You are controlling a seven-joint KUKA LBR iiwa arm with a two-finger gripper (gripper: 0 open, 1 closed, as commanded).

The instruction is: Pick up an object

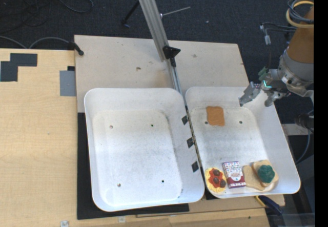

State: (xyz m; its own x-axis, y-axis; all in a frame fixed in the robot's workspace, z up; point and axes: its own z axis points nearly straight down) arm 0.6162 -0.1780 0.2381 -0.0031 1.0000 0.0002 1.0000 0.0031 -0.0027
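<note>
Grey KUKA arm with orange band (302, 41) comes in from the right, two-finger gripper (260, 97) hanging over the upper right rim of the right shallow white bin (266, 133). Fingers (249, 94) spread apart with nothing between them, though the view is small there so the gap is probably wide rather than narrow. Flat tan square slice, bread-like (216, 116), lies in the upper middle of that bin, left of and below the gripper, apart from it. Along the bin's near edge sit a round yellow piece with red toppings (216, 179), a small red-and-white box (233, 174) just beside it, and a tan piece bearing a dark green lump (264, 173). Left shallow white bin (136, 144) is alongside, touching at the divider.
</note>
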